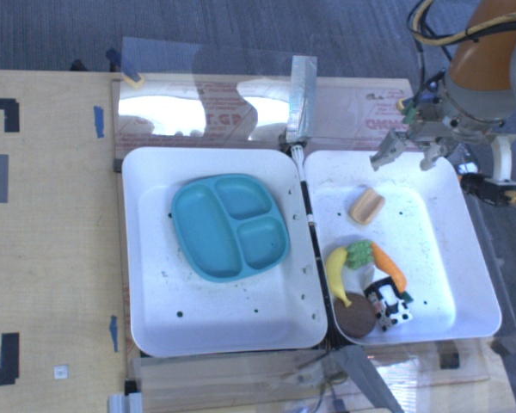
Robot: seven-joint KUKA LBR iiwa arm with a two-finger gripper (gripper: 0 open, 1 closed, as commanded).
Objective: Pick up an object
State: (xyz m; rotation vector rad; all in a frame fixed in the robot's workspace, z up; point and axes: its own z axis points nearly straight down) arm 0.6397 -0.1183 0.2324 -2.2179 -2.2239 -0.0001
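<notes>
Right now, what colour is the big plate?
Blue-green plate, seen in the camera view.

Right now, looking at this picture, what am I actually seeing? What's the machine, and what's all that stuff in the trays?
One camera above the bench looks down at a slant. The grey and orange thing at top right is a robot arm; its claw hangs open over the right bin, holding nothing. That bin holds toy food: a tan bread piece, a banana, broccoli, a carrot, a brown disc and a small black-and-white toy. The left bin holds a blue divided plate.
</notes>
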